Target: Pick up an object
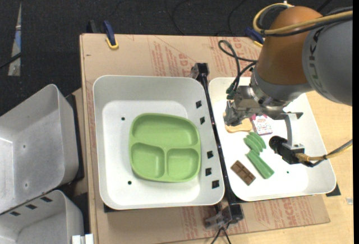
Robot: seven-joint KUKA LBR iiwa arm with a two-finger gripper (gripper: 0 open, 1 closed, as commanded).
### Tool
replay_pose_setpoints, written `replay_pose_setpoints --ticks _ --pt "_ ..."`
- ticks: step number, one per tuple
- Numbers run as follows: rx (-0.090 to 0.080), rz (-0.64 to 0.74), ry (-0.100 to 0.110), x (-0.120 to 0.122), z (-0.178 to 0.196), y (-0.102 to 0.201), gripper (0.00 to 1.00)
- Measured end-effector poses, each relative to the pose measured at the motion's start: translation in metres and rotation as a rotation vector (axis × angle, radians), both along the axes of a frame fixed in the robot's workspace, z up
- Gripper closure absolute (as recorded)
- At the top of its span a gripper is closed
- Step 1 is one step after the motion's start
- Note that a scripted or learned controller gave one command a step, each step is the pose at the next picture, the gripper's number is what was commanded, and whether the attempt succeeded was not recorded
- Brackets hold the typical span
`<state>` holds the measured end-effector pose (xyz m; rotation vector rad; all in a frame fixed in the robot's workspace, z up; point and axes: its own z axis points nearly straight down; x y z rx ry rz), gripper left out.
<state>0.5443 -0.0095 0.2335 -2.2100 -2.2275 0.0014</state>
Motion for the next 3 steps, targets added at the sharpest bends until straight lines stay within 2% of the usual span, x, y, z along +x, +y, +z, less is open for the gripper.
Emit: replay_pose_setpoints --ticks 2,3 --pt "0.0 0.001 -0.001 -0.025 -0.019 0.103 1.0" --pt "-0.002 -0.007 -0.002 -0.024 -0.019 0.099 0.0"
